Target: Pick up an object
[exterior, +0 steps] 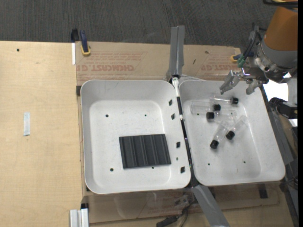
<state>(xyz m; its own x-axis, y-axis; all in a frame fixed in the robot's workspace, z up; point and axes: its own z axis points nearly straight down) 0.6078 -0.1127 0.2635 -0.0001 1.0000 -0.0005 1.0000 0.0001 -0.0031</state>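
Two shallow white bins side by side on the bench (38,79): left bin (94,174) and right bin (265,164), parted by a grey divider (177,46) at the far end. Lying flat in the left bin, toward its near right part, a dark ribbed panel (144,150), long axis roughly left to right, ribs running far to near, slightly skewed.

Scattered in the right bin's far and middle part, several clear vials with black caps, all lying down. One vial (222,100) along the far side, long axis left to right, cap at the right end near the bin's far wall. Second vial (204,108) just nearer, also roughly left to right, cap toward the right. Third cap (210,116) just below that, tube hard to make out. Two more vials (227,126) crossing toward the middle, both tilted on a diagonal, caps at the near left ends, clear bodies pointing far right; lower cap (214,144) nearest the camera.

Gripper (242,85) over the right bin's far right corner, beneath the grey wrist and orange band, fingers spread apart, nothing between them. Far vial's cap just below and left of the fingertips, close but apart; diagonal pair farther off, nearer the camera and to the left of the tool
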